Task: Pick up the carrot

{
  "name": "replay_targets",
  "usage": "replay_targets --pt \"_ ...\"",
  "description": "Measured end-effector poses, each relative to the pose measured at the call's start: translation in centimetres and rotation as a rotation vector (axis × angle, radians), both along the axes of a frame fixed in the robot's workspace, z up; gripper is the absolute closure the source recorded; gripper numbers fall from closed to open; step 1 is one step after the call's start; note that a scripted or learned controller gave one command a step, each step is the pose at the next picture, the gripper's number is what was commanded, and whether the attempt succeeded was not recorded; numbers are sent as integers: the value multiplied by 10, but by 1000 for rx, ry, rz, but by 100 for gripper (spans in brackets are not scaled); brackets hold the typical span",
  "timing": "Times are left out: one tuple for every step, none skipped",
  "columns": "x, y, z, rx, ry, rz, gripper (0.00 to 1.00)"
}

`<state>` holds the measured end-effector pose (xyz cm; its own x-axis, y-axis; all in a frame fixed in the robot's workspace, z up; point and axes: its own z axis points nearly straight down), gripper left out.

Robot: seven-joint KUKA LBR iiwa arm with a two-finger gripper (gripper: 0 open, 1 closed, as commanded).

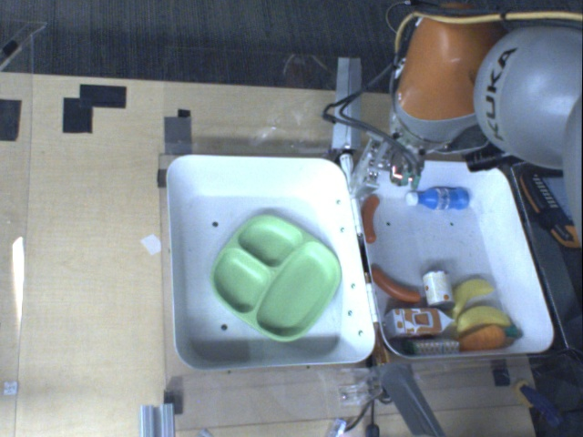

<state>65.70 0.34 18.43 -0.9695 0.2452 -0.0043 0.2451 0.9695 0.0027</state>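
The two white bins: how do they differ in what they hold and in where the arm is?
The left bin holds a single green divided plate; the right bin holds many small items, among them a blue bottle and bananas. The hand hangs over the right bin's upper left corner, away from the left bin's middle. Both are shallow, white and side by side.

A pale wooden bench top [82,271] fills the left and middle of the view — light glares off it in a white streak near the left edge. Black square markers [91,107] sit on it toward the far side. Beyond the bench, a dark grey carpeted floor [182,16] runs across the top. 2 shallow white bins [182,244] rest side by side on metal brackets [178,135].
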Motion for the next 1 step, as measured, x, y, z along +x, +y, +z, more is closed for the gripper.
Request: replay_targets --pt "-22 92 -1 0 3 -54 100"
